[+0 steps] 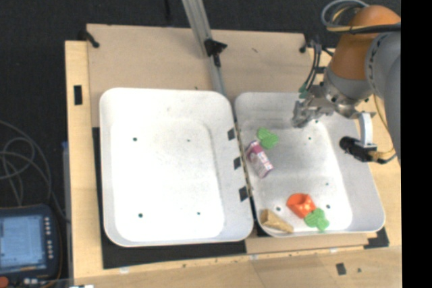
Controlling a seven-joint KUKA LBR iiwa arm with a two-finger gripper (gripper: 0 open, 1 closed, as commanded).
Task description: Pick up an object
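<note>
Claw: the claw (304, 112) hangs over the right bin (351, 172), at its upper part; I cannot tell its state.
Nearest thing: green piece (268, 139), at about 8 o'clock from the claw, near.
Next: pink packet (259, 158), long axis from 11 to 5 o'clock.
Hard to see: the claw tips are blurred.

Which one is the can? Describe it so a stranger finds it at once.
Look in the right bin, along its left wall. The can lies there on its side, just below a green piece. It alone is pink and silver, and cylindrical.
</note>
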